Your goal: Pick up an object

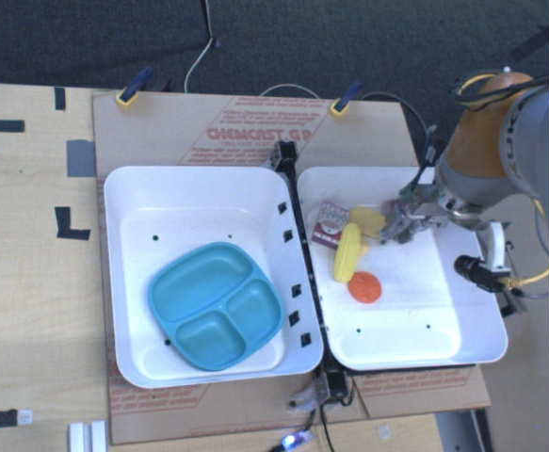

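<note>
From the camera above the bench I see two shallow white plastic bins side by side on a brown cardboard sheet point(255, 130), which lies on a pale wooden bench point(29, 281). In the left bin point(123, 196) there is a light blue plastic tray with three compartments point(216, 305); it sits toward the near side of the bin and is turned at a slant. My arm comes in from the right, grey with the orange band point(486, 125) above the wrist, and my gripper point(402, 222) is low over the right bin point(444, 337), near its far right part. Whether my jaws are open or closed, I cannot tell, because the dark metal parts there run together, and I see nothing that is clearly between them. Just to the left of my gripper lies a pale yellow rounded piece point(368, 219), very close to it, but I cannot say if they touch. Beside that piece is a yellow plastic corn cob point(347, 252), lying lengthwise toward the near side. A small packet with red and white print point(330, 222) lies against the corn's far left side, near the wall between the bins. An orange round object, like a small ball point(365, 288), rests just beside the near end of the corn. Two clamps with yellow and blue handles point(135, 87) hold the cardboard at its far edge, and a thin white cable point(203, 55) runs over the dark floor behind.
</note>
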Tool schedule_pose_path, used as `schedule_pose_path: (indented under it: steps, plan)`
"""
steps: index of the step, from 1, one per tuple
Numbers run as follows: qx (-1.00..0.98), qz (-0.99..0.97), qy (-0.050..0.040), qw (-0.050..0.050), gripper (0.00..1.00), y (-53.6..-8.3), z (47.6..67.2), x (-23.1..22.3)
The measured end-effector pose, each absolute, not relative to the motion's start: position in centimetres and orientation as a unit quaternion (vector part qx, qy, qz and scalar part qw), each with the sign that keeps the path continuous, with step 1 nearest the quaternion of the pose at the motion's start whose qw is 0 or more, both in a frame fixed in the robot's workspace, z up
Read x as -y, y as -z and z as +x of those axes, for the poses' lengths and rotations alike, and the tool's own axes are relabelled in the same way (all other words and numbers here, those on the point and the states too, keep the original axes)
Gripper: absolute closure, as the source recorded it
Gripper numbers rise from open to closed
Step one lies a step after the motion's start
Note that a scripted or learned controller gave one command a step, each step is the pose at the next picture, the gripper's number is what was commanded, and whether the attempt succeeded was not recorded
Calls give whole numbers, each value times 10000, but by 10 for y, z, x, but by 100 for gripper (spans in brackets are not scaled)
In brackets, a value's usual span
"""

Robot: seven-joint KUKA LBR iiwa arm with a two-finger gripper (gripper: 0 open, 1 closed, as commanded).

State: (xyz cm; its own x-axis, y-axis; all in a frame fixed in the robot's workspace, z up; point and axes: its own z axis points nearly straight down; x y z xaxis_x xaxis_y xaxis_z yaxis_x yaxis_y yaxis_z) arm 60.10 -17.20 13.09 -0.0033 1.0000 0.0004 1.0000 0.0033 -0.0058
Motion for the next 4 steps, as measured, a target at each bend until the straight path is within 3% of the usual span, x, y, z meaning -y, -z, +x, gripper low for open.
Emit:
schedule_pose_path:
  steps: [2, 4]
  plan:
    - [7078, -7064, 7, -15, 100, -232, 594, 174]
    - [7094, -7048, -9, 24, 100, -215, 597, 58]
